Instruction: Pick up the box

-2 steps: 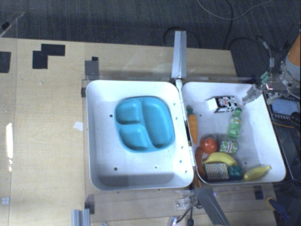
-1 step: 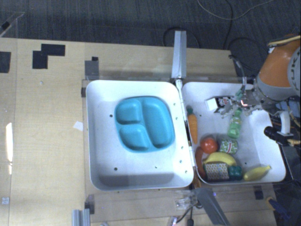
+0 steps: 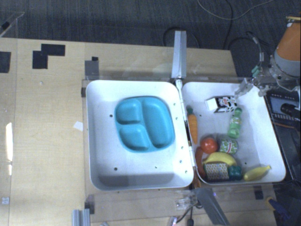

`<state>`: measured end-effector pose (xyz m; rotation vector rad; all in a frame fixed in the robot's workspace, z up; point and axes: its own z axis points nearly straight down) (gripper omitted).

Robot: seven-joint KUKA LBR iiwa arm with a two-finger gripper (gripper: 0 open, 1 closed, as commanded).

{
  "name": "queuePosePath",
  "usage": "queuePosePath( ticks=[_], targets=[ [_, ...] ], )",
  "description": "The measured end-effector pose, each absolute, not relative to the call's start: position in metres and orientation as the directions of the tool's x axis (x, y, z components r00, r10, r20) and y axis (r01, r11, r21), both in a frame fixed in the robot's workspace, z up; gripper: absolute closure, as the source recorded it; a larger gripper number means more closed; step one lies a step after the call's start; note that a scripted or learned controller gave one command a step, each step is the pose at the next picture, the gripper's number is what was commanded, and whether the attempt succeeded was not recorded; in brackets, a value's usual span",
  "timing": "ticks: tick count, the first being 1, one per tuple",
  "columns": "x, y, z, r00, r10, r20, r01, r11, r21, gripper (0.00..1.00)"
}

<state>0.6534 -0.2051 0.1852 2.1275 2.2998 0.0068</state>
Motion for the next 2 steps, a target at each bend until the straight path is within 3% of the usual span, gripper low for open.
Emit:
queuePosePath(
  ticks=[1,2],
  targets=[
    [0.675,-0.153,0.111,-0.172,0.985,-0.012,0.985,0.172,0.027,0.00],
    [0.636,-0.121,0.108,-0.057,0.998,-0.012,0.997,0.058,0.050,0.00]
  ],
)
